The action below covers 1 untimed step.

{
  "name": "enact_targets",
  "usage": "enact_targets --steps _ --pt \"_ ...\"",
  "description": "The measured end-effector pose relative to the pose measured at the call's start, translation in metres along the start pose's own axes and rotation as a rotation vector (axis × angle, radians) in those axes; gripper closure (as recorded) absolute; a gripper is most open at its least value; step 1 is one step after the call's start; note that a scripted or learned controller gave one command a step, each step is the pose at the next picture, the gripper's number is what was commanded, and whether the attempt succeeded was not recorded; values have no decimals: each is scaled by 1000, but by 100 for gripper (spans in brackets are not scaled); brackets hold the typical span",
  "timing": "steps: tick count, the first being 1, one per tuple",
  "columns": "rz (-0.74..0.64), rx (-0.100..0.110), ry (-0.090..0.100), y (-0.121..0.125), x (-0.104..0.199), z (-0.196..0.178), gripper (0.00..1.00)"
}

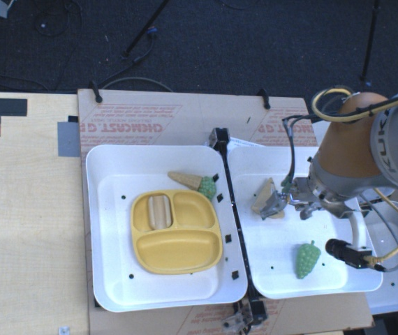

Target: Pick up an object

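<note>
1. Two-finger gripper (276, 206) low in the right-hand shallow white bin (272, 253), down at the right edge of a tan wedge-shaped block (262, 194), touching it or just beside it. Jaw state: cannot tell from this slant, with metal and wedge merged together. No claim of a hold.
2. Step in hand, by judgement: closing on the wedge, lift not yet begun. Wedge apparently on the bin floor in the upper left part of the right bin, near the wall shared with the other bin.
3. To do it well: centre over the wedge before squeezing. Grip across the flat faces rather than the sloped edge, to avoid a sideways squirt. Close fully, pause, then lift straight up.
4. Before counting it as picked, check for the wedge clear of the floor and rising with the gripper.
5. Likely failure: a shove toward the dividing wall instead of a grasp. Worth a slow approach.
6. Also in the right bin: a green knobbly bunch of toy grapes (307, 259), toward the lower right, well apart from the wedge.
7. Left-hand shallow white bin (112, 257): a yellow three-compartment plastic plate (178, 250) in the middle, with a pale tan oblong roll (159, 211) in its upper left compartment. Other two compartments bare.
8. Just off the plate's upper right rim, flat on the bin floor: a tan cone with a green leafy end (188, 181), green end toward the dividing wall.
</note>
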<state>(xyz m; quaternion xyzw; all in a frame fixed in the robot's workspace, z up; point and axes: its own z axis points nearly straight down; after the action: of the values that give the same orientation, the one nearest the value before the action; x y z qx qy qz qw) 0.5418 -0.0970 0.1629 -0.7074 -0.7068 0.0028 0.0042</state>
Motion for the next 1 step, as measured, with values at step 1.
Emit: enact_targets --steps 1 --pt "0 -1 0 -5 -6 47 0"
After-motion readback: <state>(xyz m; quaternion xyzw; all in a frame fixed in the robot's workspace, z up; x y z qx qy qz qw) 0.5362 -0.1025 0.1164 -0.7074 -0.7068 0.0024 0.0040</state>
